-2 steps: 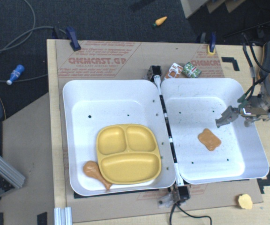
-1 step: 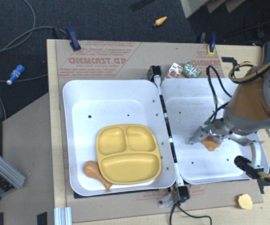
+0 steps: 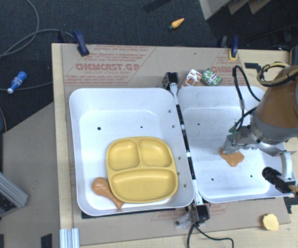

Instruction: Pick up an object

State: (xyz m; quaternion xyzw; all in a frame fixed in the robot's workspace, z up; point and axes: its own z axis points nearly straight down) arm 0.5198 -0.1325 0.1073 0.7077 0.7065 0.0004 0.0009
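One orange-brown obj (image 3: 233, 158) in rt bin (image 3: 211, 138), just under end effector (image 3: 235, 143), touching, finger state unclear

The bench (image 3: 115, 68) carries two bins: the right one (image 3: 211, 185) under the gripper (image 3: 235, 144), the left one (image 3: 84, 138) beyond; wrappers (image 3: 203, 77) lie behind the gripper, a yellow lump (image 3: 269, 221) in front

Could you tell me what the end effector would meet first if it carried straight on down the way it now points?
Probably the small orange-brown object lying in the right bin; the end effector sits right above it, though its height is unclear.
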